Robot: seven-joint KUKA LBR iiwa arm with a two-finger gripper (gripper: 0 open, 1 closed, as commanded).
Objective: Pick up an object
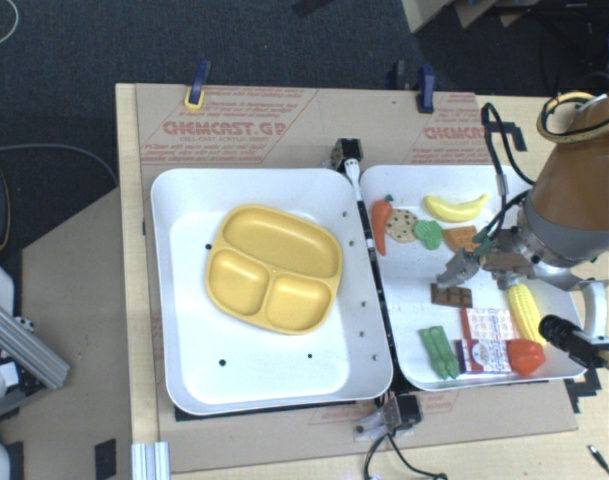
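The right bin holds toy food: a banana, a carrot, a cookie, a green piece, an orange piece, a corn cob, a red tomato, a green pod, a red-and-white packet and a brown block. My gripper hangs low in the middle of this bin, just above the brown block and to the left of the corn. The arm hides whatever lies beneath it.
A yellow divided plate lies in the left bin. A raised rim separates the two bins. The grey arm with its orange band covers the right bin's far right side. Cables run behind it.
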